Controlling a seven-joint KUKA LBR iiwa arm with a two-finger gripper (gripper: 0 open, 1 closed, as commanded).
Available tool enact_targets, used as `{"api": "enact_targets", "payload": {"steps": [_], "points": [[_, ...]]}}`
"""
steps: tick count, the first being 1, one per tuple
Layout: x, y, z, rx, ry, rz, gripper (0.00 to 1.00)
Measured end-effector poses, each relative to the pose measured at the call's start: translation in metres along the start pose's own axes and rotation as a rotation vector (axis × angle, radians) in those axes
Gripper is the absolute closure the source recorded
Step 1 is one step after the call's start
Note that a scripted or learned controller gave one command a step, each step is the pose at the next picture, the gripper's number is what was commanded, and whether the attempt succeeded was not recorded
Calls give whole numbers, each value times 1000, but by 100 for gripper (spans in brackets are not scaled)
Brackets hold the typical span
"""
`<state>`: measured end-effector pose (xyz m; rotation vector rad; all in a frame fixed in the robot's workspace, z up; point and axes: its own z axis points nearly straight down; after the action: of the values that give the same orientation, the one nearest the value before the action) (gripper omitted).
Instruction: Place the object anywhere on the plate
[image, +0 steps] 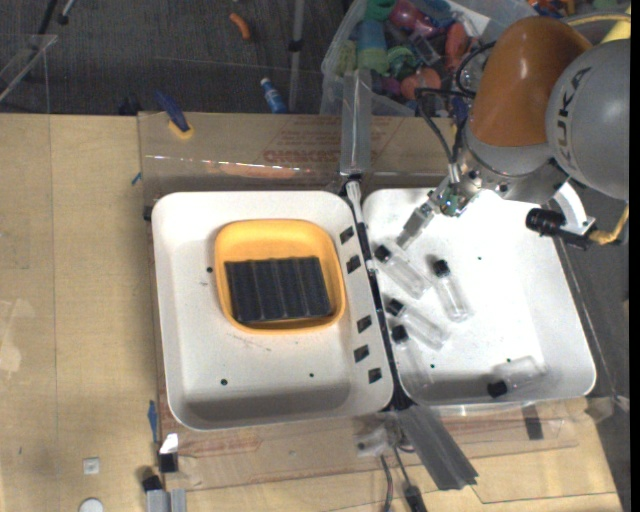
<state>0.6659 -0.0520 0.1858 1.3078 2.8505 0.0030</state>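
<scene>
Lying closest to the camera, far to the right of the yellow plate (226, 242), is a clear little tube (520, 370) with a black cap. It is sitting near the front edge of the right bin (560, 300). A bit farther back, and nearer to the plate, two more clear tubes (425, 328) (452, 295) are lying in the same bin, close to each other. Another clear tube (395, 265) is resting farther back still, just right of the wall between the bins.

The plate is sitting in the left bin (180, 330). A dark ridged block (277, 290) is lying on the plate and taking up most of it.

Behind the tubes and to the right of the plate, the gripper (411, 233) is pointing down at a slant over the right bin. It is hanging just beside the farthest tube. I cannot tell if it is touching that tube, and I cannot tell if it is open or closed. No tube is showing in its grasp. The grey and orange arm (530, 80) is reaching in from farther back on the right.
</scene>
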Motion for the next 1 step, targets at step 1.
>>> {"api": "enact_targets", "payload": {"steps": [1], "points": [[-29,-29,-50,-2,-2,-215,0]]}}
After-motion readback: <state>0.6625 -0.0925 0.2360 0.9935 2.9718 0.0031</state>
